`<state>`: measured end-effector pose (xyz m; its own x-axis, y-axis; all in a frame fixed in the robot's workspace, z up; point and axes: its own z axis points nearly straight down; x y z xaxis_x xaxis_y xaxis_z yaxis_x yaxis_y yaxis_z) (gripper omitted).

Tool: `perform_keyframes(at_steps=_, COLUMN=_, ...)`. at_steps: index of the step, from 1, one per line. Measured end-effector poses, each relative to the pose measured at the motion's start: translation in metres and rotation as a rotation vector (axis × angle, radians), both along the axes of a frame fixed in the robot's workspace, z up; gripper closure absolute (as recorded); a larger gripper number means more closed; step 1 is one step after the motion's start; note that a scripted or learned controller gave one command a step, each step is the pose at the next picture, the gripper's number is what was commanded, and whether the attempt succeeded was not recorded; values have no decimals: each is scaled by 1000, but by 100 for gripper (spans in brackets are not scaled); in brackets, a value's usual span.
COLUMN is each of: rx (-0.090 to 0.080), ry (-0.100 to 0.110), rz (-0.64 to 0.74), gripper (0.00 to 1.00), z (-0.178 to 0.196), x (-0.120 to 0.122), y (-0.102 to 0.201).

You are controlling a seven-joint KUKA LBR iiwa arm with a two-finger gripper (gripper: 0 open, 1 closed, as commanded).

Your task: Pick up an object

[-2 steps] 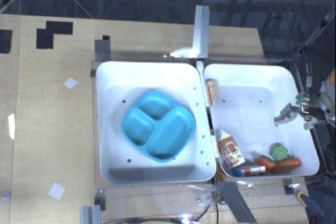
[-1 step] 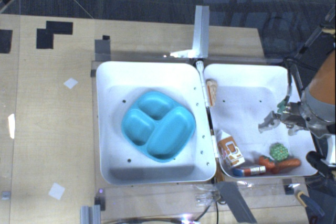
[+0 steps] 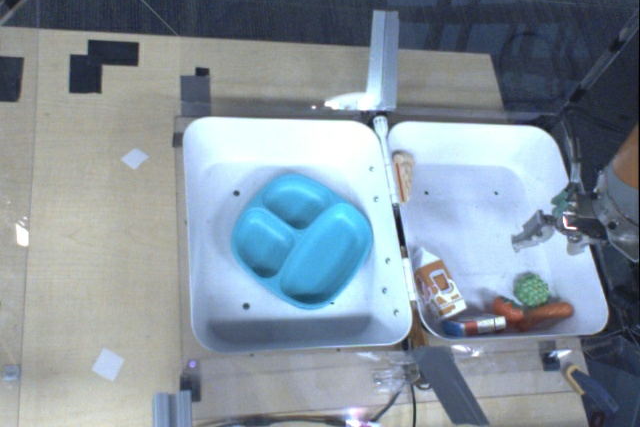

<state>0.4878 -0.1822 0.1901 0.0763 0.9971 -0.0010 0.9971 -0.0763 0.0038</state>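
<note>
Arm enters from the right at mid height; wrist low over the right bin's point(image 3: 470, 140) right wall. Tool point(image 3: 545, 227) points left into the bin, nothing between its fingers; whether it is wide or narrow, cannot tell.

Right bin, front edge: orange carrot-shaped piece point(image 3: 533, 313), long axis left-right, tilted slightly; bumpy green ball point(image 3: 532, 290) touching it; marker-like stick point(image 3: 474, 324); small carton point(image 3: 438, 285).

Left bin point(image 3: 215, 215): smooth blue three-compartment plate point(image 3: 302, 240).

Sky-blue divided plate point(image 3: 302, 240) in white bin point(image 3: 215, 165); green ball point(image 3: 532, 290), orange carrot point(image 3: 535, 314), orange-and-white carton point(image 3: 438, 284) in the other.
</note>
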Motion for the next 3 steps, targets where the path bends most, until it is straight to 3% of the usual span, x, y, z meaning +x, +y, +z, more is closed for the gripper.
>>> perform_keyframes(at_steps=1, rx=1, ry=2, rz=117, gripper=0, z=-64, x=0, y=28)
perform_keyframes(at_steps=2, rx=-2, ry=-1, rz=352, gripper=0, z=6, x=1, y=-24)
perform_keyframes(at_steps=3, rx=0, ry=1, rz=235, gripper=0, z=-86, x=0, y=-23)
